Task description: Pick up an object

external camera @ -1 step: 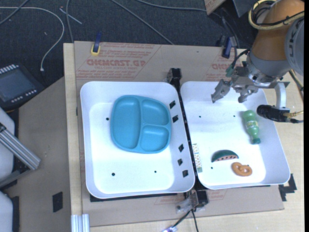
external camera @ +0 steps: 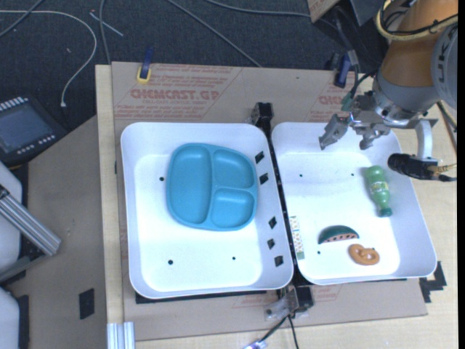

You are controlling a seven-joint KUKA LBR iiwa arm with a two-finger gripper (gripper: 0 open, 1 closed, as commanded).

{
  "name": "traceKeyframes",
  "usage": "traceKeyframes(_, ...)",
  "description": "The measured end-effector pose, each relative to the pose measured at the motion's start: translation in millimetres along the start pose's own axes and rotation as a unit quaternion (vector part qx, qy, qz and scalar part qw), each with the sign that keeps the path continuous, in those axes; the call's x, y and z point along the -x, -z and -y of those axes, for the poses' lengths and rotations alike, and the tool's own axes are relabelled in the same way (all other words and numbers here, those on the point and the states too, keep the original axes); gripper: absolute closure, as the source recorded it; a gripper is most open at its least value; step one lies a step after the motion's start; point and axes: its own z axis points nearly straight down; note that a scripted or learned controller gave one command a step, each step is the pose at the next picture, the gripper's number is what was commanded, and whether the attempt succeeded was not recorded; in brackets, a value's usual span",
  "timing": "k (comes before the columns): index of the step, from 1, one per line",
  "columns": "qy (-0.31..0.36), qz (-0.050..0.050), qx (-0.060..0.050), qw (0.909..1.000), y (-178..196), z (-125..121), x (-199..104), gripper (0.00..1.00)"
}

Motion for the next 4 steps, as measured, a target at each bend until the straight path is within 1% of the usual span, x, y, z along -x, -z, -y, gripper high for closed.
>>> traceKeyframes(1,-0.001,0.000,-0.003,1.0000,-49.3,7.4,6.8,0.00)
traceKeyframes(2,0.000,0.000,-0.002,1.0000,-108.7,1.1,10.3,0.00)
traceKeyframes(3,0.000,0.000,-0.001,1.0000,-123.6,1.2,9.8,0.00)
traceKeyframes(4,0.000,0.000,0.001,1.0000,-111.0,-0.1,9.5,1.00)
